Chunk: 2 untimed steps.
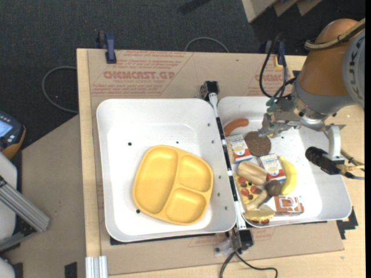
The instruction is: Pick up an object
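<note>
- White plastic filled your view as two shallow bins: the left bin [110, 155] and the right bin [330, 196], side by side on the cardboard-covered bench [87, 97].
- You saw the grey arm with its orange band [327, 57] reaching in over the right bin's far end.
- You had a yellow three-compartment plastic tray [172, 184] lying in the left bin.
- You had toy food heaped in the right bin: a yellow banana [290, 175], a red sausage [236, 124], and a brown round patty [257, 143].
- You could see the gripper [272, 126] just above that patty; I cannot tell how its fingers stood.
</note>
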Each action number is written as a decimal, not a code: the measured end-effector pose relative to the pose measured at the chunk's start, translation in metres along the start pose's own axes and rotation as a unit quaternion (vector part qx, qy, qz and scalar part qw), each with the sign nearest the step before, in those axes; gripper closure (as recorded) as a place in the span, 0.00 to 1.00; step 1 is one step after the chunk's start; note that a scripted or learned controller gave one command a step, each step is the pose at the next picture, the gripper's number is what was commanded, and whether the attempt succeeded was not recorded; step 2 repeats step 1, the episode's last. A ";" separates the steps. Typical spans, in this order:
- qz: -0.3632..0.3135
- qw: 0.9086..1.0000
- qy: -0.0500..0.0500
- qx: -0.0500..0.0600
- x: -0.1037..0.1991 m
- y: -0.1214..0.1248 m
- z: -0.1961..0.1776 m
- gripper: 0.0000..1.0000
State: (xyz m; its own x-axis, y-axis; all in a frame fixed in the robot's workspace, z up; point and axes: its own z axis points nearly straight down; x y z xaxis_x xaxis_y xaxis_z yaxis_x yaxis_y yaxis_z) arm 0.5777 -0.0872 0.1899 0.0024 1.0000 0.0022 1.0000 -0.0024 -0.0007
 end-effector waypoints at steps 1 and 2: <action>-0.001 1.000 -0.001 0.000 -0.005 -0.039 -0.031 1.00; -0.001 1.000 -0.001 0.000 -0.005 -0.039 -0.031 1.00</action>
